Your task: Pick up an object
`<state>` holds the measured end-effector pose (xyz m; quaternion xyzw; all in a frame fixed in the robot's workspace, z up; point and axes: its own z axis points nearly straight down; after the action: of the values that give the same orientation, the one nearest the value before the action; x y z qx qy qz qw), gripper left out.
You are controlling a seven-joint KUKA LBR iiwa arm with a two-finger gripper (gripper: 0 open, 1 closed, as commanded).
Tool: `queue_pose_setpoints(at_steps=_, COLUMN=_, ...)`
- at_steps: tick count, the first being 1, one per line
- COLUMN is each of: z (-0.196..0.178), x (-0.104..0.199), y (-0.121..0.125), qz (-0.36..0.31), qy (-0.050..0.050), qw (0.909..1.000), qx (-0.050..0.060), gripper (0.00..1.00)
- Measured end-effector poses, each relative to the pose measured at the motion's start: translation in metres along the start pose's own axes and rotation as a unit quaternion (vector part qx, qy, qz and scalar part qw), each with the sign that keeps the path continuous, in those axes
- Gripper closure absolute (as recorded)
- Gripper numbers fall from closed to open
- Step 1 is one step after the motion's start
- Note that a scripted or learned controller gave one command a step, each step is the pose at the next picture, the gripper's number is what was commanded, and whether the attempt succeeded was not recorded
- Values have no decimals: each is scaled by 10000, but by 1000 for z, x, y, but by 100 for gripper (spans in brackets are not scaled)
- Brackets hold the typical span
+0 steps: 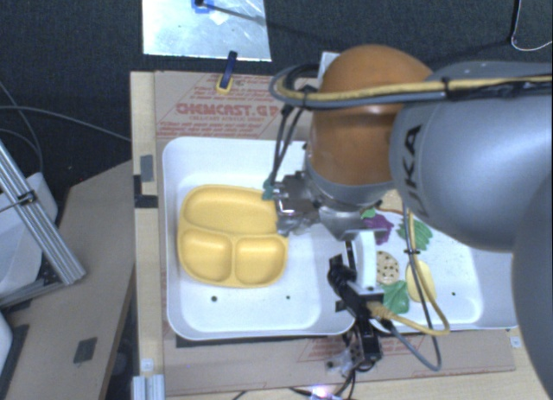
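Hanging over the yellow divided tray (232, 236) in the left bin (194, 320), the gripper (289, 204) appeared mid-approach; its finger opening could not be told, and a descent seemed next.

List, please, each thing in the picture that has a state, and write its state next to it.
Yellow divided plate: lies flat and right side up in the left bin, its compartments bare.
Left bin: holds the yellow plate.
Right bin: holds small items, among them a green one and a cookie-like piece; the arm covers much of it.
Arm: reaches in over the border between the two bins.
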<state>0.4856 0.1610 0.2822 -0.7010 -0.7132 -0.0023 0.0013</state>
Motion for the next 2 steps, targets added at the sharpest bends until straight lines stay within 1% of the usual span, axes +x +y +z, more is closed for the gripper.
queue_pose_setpoints(at_steps=1, z=124, x=-47, y=31, qz=103, qy=-39, qw=9999, qx=36, gripper=100)
queue_pose_setpoints(at_steps=2, z=63, x=-116, y=91, qz=113, qy=-44, qw=9999, qx=-46, gripper=100)
